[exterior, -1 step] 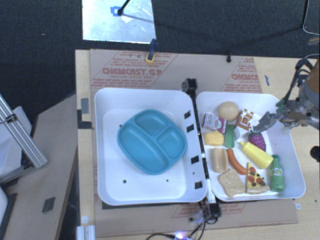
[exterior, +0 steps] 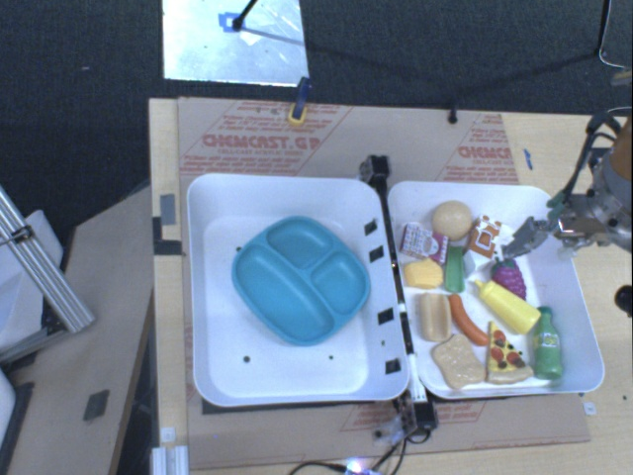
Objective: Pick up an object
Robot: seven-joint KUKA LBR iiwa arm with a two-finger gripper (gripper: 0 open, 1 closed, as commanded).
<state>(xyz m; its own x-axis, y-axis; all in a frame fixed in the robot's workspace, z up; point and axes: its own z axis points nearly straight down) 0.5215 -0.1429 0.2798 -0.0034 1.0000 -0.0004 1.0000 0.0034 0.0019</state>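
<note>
Reaching in from the right edge of the bench, the gripper (exterior: 526,237) is seen low over the right bin (exterior: 584,339), near that bin's far right corner. Its two dark fingers (exterior: 518,242) are spread a little apart, and nothing is seen between them — the claw is released and holds no object. The fingertips are placed just above a purple toy (exterior: 510,275), near it; whether they touch it cannot be told.

Just beside the purple toy, toward the bin's middle, a small red-and-white carton (exterior: 485,236) is found, and beyond it a round beige piece (exterior: 452,219) near the far edge. A pink-and-white wrapped item (exterior: 419,239) lies by the bin's left wall, with a yellow block (exterior: 423,274) just beneath it and a green stick-shaped toy (exterior: 454,267) beside that. A yellow bottle (exterior: 508,306) is laid at a slant below the purple toy. Along the near edge are set a tan bun (exterior: 433,316), an orange sausage (exterior: 468,321), a bread slice (exterior: 456,361), a pizza slice (exterior: 504,355) and a green bottle (exterior: 547,343) — the last near the near right corner.

The left bin (exterior: 213,364) bears a blue divided plate (exterior: 301,279) at its middle, well apart from the claw.
</note>
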